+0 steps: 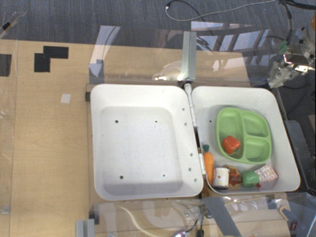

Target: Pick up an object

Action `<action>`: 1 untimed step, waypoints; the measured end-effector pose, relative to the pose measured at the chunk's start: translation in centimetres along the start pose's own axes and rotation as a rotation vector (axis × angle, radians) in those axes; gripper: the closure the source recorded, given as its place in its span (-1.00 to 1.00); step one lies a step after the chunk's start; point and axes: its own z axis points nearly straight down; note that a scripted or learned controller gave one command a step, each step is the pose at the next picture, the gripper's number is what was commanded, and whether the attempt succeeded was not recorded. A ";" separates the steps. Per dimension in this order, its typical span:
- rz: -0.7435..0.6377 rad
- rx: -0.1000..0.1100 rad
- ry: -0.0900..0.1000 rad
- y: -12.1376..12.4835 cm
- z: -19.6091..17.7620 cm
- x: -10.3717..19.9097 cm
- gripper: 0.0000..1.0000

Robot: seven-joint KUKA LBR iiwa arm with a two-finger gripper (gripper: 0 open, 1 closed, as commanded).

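Gripper (285,69) sits at top right, just beyond the right bin (207,100); can't tell its state. Below and left of it, inside that bin, a green divided plate (256,127) holds a red-orange item (231,143); carrot (209,165) and small items lie along the near wall.

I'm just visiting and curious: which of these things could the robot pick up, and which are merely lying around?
For picking:
red piece in the green tray
carrot
small jar
green item
patterned packet

Just there:
left bin
right bin
black cable
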 end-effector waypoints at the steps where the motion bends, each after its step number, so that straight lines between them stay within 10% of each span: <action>1: -0.166 -0.001 -0.001 4.7 -4.6 0.0 1.00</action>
